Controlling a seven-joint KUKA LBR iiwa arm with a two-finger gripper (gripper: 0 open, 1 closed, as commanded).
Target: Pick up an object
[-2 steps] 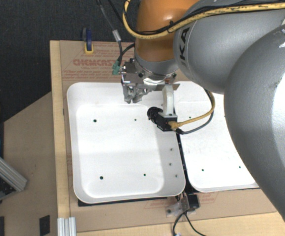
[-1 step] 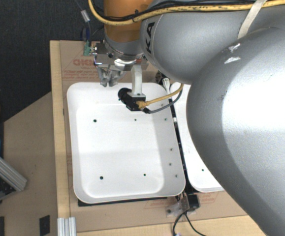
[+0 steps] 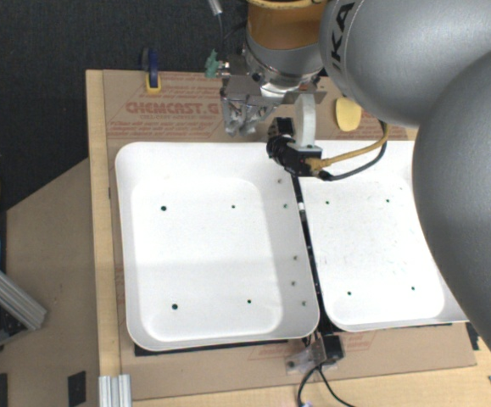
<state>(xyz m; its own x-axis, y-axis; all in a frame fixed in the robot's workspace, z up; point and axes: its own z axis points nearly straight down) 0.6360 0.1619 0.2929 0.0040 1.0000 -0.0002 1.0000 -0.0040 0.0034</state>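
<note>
**Arm hanging over the far rims of two bins.**
The left bin (image 3: pixel 203 253) and right bin (image 3: pixel 372 253) are lying side by side, within reach. Beyond them the gripper (image 3: pixel 243 121) is hanging, open or closed I cannot tell. A yellow piece (image 3: pixel 348 114), possibly the target, is lying just behind the right bin.

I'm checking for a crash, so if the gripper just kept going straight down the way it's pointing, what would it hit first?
Probably the brown board just behind the left bin, or that bin's far rim. The gripper hangs about over that edge, and from this slanted view I can't judge depth well enough to say which.
</note>
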